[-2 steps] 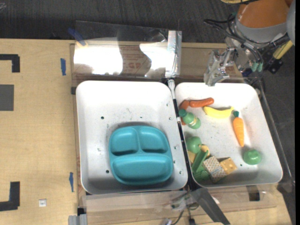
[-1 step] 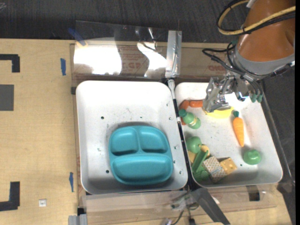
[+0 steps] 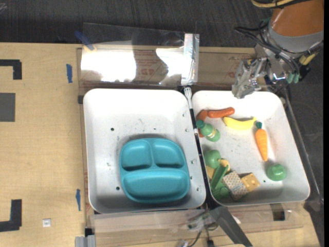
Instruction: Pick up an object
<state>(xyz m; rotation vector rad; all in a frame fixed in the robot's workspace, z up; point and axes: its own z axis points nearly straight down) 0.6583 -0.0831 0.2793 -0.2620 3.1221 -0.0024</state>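
Pick not started: gripper [image 3: 245, 88] empty above right bin's [image 3: 294, 138] far rim, open/closed state unclear, carrot [image 3: 262, 143] and other toys untouched.

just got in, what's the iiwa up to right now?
It's on a pick attempt. The gripper hangs over the back edge of the right bin, with nothing visibly between its fingers. That bin holds toy food: a carrot, a banana, a sausage, a green ball and a clutter of pieces along the left and front. The left bin has a teal divided tray. Nothing's been lifted yet.
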